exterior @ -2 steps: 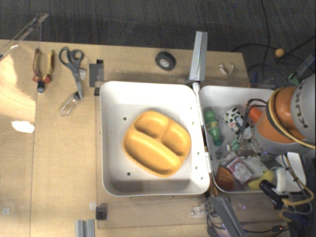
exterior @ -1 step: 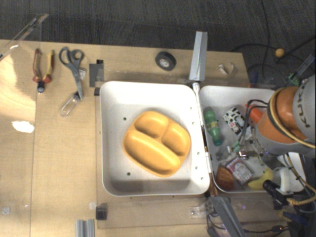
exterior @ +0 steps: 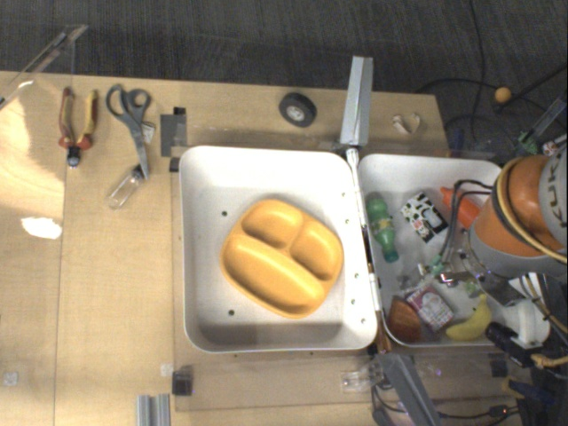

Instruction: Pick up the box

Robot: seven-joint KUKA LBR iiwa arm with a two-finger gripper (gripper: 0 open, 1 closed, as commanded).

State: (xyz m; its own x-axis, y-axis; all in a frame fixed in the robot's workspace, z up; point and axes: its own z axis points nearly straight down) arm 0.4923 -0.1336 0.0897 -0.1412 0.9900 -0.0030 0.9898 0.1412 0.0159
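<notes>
A small black-and-white patterned box (exterior: 423, 216) lies in the right bin (exterior: 396, 169), near its middle and to the right of a green bottle (exterior: 382, 224). The grey arm with its orange band (exterior: 525, 204) reaches over the right side of this bin. My gripper (exterior: 447, 273) hangs low below and slightly right of the box, over a cluster of items at the bin's front. The arm's body hides the right part of the bin.
The left bin (exterior: 206, 238) holds a large yellow-orange bread-shaped object (exterior: 281, 256). At the right bin's front lie a pinkish packet (exterior: 435, 308), a brown item (exterior: 405, 319) and a yellow banana (exterior: 470, 324). Scissors (exterior: 133, 118), pliers (exterior: 74, 121) and a tape roll (exterior: 297, 108) lie on the bench.
</notes>
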